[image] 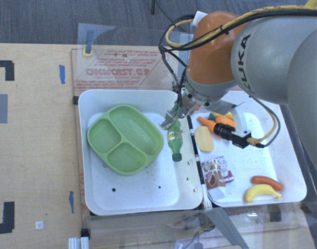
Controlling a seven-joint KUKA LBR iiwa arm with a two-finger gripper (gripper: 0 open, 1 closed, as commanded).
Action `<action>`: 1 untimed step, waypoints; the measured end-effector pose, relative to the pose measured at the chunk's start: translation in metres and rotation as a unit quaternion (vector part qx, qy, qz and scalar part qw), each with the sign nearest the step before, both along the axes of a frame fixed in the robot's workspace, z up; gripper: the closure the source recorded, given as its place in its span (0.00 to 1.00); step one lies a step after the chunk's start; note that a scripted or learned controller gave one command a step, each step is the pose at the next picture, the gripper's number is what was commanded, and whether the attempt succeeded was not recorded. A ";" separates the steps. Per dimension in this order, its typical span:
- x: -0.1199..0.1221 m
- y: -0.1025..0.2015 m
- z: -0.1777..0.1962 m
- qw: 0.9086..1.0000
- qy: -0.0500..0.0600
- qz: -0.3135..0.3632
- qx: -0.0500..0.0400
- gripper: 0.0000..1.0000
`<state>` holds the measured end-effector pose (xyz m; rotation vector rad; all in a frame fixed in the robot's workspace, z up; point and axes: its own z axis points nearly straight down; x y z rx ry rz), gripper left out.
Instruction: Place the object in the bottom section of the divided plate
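The pincer hangs over the right part of the left bin, and a small green bottle hangs from its tips, neck up between the fingers, so I judge it clenched on the bottle's top. The bottle is near the bin's right wall, just right of the green divided plate and apart from it.

The hold looks slight (only the narrow top seems caught, with the body dangling below), so a quick sideways move could swing the bottle loose and drop it on the bin floor short of the plate. The plate's bottom section is the target; it sits beside two other sections, and a release a little too high up the view would land the bottle in the wrong one. A round bottle let go from height may also roll over the low ridge.

In the right bin lie a carrot, a pale potato-like piece, a printed packet, a sausage and a banana, well clear of the path.
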<state>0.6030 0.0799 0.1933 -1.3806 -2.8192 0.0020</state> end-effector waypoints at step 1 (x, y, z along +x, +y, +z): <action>0.023 0.045 -0.007 0.966 -0.004 0.259 0.001 1.00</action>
